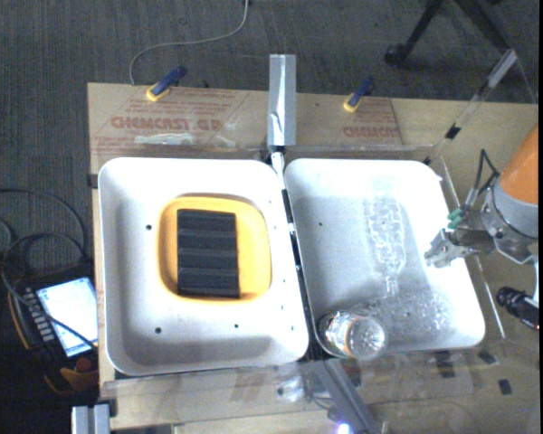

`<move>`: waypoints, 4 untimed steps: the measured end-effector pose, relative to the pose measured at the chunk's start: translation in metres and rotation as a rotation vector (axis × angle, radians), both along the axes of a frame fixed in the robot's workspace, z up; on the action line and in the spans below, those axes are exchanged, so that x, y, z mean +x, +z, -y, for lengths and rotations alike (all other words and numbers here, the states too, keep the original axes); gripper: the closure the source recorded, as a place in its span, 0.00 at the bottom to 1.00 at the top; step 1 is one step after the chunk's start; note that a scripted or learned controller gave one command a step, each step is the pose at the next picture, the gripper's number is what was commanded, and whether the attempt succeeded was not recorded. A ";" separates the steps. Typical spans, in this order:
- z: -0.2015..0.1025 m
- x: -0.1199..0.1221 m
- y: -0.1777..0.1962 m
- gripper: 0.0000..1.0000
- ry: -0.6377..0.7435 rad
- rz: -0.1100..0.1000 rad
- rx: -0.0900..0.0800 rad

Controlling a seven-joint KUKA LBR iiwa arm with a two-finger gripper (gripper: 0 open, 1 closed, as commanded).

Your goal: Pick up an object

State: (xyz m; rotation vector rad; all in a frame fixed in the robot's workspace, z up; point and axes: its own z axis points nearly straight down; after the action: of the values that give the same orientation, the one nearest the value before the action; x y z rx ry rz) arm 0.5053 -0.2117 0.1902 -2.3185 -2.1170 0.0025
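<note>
Gripper [442, 248] sits over right bin [326, 197] at its right rim; can't tell its state. Clear glass [386, 242] lies just left of it, clear cup [353, 334] further left at near corner. Yellow-black block [210, 250] far left, in left bin [127, 242]. Dark carpet [36, 61] around counter [109, 116].

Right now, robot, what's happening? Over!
End effector at right bin's right edge, holding nothing. Clear glass lies in that bin. Yellow-black sponge in left bin.

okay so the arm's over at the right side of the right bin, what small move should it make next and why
Probably ease the hand leftward and down toward the clear wine glass lying in the right bin. The hand sits at that bin's right rim with nothing visibly between its fingers, and the glass is the nearest object.
</note>
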 end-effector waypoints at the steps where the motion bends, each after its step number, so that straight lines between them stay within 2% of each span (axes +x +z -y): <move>1: 0.000 0.000 0.000 0.00 0.000 0.000 0.000; 2: -0.011 0.010 0.017 0.00 -0.094 0.000 0.000; 3: 0.001 0.079 -0.063 0.00 -0.099 0.025 -0.005; 4: 0.007 0.010 -0.061 0.00 0.072 0.047 -0.013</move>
State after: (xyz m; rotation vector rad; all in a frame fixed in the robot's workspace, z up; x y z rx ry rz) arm 0.5150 -0.2187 0.1294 -2.2709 -2.2277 -0.0390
